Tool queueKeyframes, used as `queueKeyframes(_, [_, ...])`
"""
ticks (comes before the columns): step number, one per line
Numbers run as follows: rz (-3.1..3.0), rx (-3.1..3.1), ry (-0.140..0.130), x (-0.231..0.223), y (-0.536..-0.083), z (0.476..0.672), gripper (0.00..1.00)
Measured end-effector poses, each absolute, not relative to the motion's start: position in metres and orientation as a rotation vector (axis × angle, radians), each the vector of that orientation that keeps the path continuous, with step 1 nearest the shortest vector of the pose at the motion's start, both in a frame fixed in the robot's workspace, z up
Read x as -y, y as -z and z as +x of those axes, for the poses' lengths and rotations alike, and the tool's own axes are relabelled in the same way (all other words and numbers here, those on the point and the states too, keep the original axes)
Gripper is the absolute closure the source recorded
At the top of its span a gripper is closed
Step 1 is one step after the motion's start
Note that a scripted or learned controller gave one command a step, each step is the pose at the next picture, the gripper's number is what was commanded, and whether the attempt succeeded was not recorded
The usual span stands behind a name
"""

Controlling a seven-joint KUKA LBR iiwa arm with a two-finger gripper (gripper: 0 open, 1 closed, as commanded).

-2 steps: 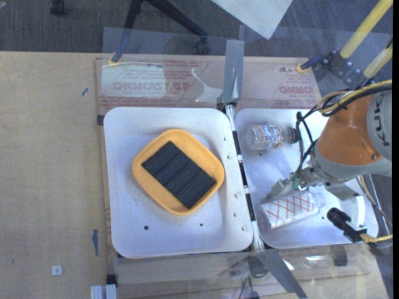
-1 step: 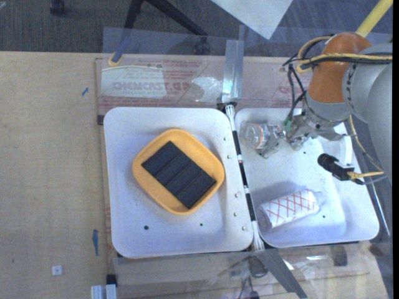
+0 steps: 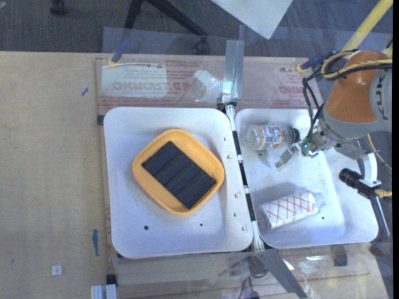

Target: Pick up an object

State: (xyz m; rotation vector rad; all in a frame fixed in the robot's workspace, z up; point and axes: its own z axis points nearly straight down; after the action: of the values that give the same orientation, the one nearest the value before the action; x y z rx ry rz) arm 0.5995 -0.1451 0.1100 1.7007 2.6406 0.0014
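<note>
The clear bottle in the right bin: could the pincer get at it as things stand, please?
Probably yes: the pincer hangs just beside the clear bottle, with nothing between them; the white patterned tube lies apart, nearer the front.

The grey arm (image 3: 365,114) reaches in from the right, its orange band (image 3: 356,92) sitting high above the wrist, with cables looping around it. The wrist angles down and to the left. The gripper (image 3: 288,156) hangs low at its end, its two fingers spread slightly apart, with nothing between them.
</note>
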Motion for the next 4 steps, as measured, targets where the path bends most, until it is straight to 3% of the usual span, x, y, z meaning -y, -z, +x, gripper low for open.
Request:
queueKeyframes(1, [1.804,-2.637,0.063,0.117,-0.083,0.652,0.0])
queueKeyframes(2, [1.438,-2.857,0.058,0.128,-0.084,0.651,0.0])
queueKeyframes(4, [1.629,-2.743,0.058,0.119,-0.084,0.653,0.0])
